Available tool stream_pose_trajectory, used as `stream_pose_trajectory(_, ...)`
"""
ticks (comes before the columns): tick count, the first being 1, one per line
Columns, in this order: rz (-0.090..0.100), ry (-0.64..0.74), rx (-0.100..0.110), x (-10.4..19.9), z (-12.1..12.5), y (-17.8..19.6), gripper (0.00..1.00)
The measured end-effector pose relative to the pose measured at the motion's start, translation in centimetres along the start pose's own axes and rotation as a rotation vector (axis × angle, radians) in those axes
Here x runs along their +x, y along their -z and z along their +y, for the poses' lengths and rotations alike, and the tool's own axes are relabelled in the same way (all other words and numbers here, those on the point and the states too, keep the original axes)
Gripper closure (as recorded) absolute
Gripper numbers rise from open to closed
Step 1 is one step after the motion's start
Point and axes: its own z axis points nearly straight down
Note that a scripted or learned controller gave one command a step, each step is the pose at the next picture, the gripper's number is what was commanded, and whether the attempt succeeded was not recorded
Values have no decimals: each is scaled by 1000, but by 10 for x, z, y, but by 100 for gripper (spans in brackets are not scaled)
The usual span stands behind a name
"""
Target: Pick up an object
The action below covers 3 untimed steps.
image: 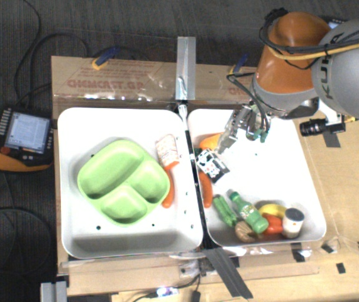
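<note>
While end effector [242, 129] hovers in right bin [292, 162] | orange object [209, 141] just beside | grip state unclear

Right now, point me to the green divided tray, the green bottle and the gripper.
green divided tray [124, 180]: camera view, on the ridge between its compartments.
green bottle [249, 211]: camera view, mid-body.
gripper [224, 142]: camera view, midway between the fingertips.

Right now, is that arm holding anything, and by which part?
Nothing is visibly held; the end effector hangs above the right bin, near an orange object.
</note>
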Motion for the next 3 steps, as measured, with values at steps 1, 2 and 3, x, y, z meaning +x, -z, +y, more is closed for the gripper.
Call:
stream_pose_trajectory(1,0,228,-2,43,14,5,100)
stream_pose_trajectory(2,6,228,-3,43,15,11,100)
stream_pose_trajectory(3,-1,558,-3,31,58,-4,100)
